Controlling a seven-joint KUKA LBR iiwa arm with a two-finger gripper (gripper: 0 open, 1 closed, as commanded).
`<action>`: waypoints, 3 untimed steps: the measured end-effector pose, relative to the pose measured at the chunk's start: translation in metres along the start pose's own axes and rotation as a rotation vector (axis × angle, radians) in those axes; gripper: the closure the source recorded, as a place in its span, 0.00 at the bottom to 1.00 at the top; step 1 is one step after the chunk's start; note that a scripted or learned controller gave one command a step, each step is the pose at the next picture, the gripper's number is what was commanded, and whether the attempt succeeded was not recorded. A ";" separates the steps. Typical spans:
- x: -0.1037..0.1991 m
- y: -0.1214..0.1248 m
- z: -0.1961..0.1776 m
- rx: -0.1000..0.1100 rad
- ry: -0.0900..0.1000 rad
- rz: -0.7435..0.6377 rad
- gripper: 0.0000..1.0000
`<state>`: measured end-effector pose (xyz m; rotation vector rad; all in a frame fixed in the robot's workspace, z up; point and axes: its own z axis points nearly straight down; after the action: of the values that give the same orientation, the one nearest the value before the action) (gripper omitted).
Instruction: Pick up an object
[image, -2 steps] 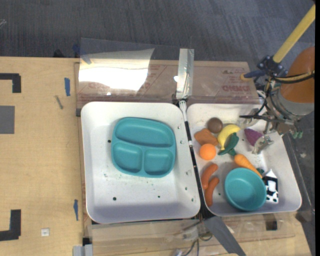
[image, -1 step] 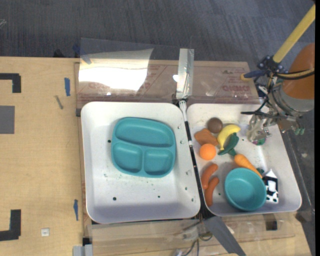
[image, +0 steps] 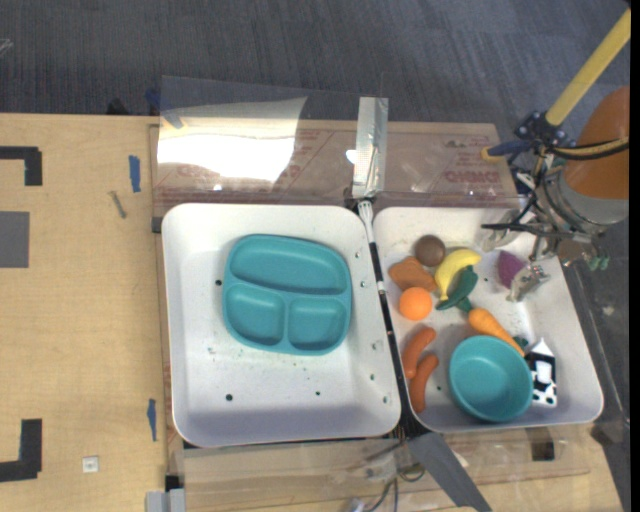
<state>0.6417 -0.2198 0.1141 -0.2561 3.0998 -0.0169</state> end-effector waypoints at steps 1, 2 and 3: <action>-0.002 0.056 0.025 -0.012 0.021 0.030 0.00; -0.006 0.054 0.011 -0.007 0.009 0.031 1.00; -0.037 0.021 -0.092 -0.005 0.009 0.068 1.00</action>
<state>0.6713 -0.1920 0.2069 -0.1509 3.1162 -0.0086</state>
